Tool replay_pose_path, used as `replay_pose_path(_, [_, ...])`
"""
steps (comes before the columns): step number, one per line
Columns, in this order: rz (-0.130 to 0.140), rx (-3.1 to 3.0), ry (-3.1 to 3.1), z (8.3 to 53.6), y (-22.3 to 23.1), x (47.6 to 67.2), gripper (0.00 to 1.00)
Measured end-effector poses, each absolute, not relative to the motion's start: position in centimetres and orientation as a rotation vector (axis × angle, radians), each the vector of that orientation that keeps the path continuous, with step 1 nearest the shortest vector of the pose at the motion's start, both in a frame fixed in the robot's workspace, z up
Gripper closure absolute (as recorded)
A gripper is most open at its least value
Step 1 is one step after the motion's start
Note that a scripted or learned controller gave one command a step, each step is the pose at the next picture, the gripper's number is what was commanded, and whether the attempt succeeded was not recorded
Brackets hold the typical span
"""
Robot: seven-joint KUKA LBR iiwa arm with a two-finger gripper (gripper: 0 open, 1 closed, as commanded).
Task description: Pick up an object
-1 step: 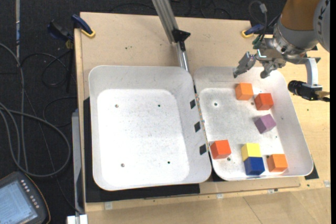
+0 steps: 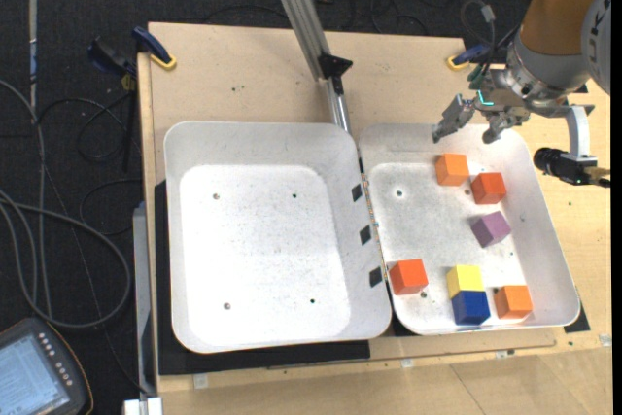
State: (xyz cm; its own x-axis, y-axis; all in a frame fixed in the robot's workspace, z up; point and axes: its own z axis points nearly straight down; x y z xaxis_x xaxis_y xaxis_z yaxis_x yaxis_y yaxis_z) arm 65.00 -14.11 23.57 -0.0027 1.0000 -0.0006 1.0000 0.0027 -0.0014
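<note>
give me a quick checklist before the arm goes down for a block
1. Gripper free of any block: ok, fingers spread with nothing between them.
2. Target nearby: ok, an orange block lies just below the gripper in the right bin.
3. Room around the target: not ok, a red-orange block sits close at its right.
4. Gripper directly over the target: not ok, it hangs above the bin's far rim.
5. Height above the blocks: cannot tell.

Both bins, left (image 2: 194, 209) and right (image 2: 428, 209), are white with fine dark speckling. The right bin contains four orange cubes (image 2: 451, 169), (image 2: 488, 187), (image 2: 408, 275), (image 2: 513, 301), one purple cube (image 2: 491, 228), one yellow cube (image 2: 465, 279) and one blue cube (image 2: 470, 307). The worktop (image 2: 243, 73) is tan.
</note>
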Motion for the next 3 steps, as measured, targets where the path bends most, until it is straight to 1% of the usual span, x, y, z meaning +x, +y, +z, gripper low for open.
replay_pose_path(1, [0.005, -2.219, -2.221, 19.2, -14.1, 65.2, 0.0])
replay_pose_path(2, [0.006, -2.22, -2.217, 13.4, -15.0, 65.2, 0.0])
replay_pose_path(3, [-0.014, -2.236, -2.234, 12.2, -15.2, 65.8, 0.0])
